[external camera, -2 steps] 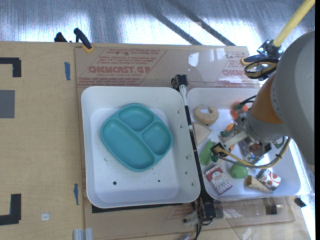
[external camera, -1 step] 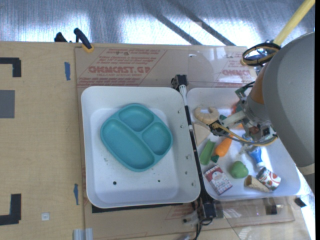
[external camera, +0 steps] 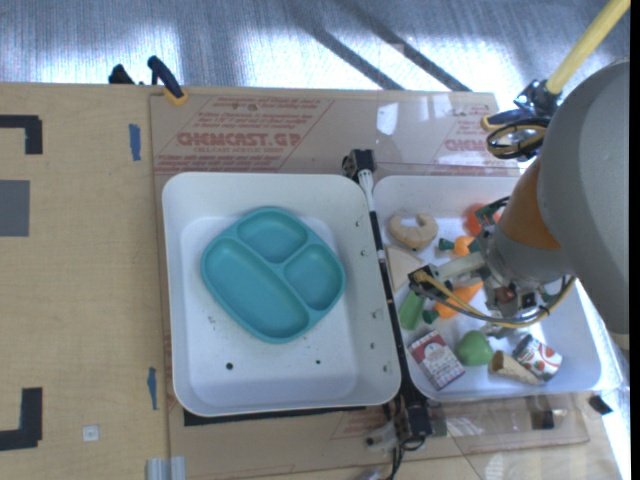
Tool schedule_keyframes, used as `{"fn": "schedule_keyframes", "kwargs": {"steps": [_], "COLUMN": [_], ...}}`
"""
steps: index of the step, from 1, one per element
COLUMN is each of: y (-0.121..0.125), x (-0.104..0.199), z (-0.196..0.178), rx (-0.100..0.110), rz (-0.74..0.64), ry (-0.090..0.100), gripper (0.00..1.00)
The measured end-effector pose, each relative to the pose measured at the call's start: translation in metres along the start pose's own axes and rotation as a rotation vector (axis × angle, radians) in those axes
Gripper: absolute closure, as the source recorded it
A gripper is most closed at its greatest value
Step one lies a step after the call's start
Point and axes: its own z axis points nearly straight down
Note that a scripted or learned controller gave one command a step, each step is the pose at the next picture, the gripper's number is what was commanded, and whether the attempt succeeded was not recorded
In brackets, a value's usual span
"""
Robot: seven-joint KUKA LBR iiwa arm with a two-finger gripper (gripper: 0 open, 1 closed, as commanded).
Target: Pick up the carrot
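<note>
Two shallow white plastic bins sit side by side on the desk: the left bin (external camera: 190,368) carries a teal three-compartment plastic plate (external camera: 272,273), and the right bin (external camera: 590,363) carries a scatter of toy food. The end effector (external camera: 478,268) is low inside the right bin, and the grey arm with its orange band (external camera: 530,223) drops in from the right and covers much of that bin.

The small orange toy carrot (external camera: 462,290) appears to lie directly under and just left of the end effector, its visible orange piece partly hidden by the wrist hardware and yellow cabling. Its long axis seems to run roughly left to right, though too little shows to be sure. More orange shows near the bin's far side, so which piece is the carrot is a judgement.

Whether the end effector is wide, narrow or clamped on anything cannot be told. Around it lie a beige ring-shaped toy bagel (external camera: 412,230), a green toy vegetable (external camera: 410,310) and a round green toy fruit (external camera: 475,348).
</note>
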Motion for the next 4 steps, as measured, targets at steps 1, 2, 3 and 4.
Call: {"fn": "schedule_keyframes", "kwargs": {"steps": [1, 2, 3, 4], "y": [0.0, 0.0, 0.013, 0.007], "x": [0.001, 0.0, 0.069, 0.046], "z": [-0.012, -0.011, 0.001, 0.001], "rx": [0.002, 0.003, 0.0, 0.001], "rz": [-0.005, -0.005, -0.017, 0.003], "ry": [-0.002, -0.004, -0.005, -0.002], "gripper": [1.0, 0.0, 0.0, 0.0]}}
